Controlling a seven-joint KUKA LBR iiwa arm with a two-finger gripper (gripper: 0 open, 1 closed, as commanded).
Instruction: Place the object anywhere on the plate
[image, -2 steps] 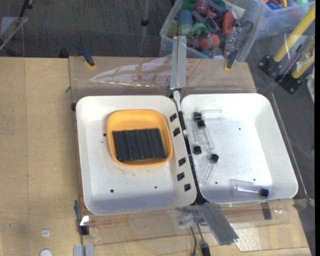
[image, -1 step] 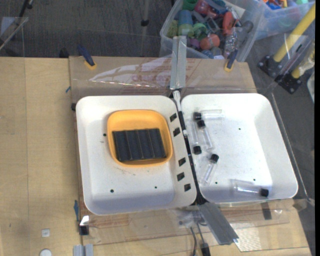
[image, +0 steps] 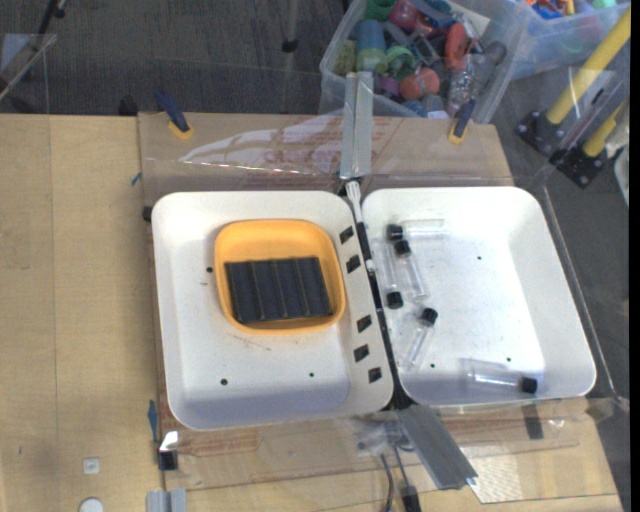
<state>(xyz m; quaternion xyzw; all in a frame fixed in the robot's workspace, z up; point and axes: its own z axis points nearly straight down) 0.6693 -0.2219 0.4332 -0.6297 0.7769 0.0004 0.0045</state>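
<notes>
Camera view: orange plate sits in the left white bin, carrying a black ribbed block that covers most of its floor. Four clear vials with black caps lie right of the plate in the right white bin: one level with the plate's far rim, two just past the divider, the fourth furthest from the plate, near-right. None touches the plate. Jaws: cannot tell. Tan tabletop left of the plate.
</notes>
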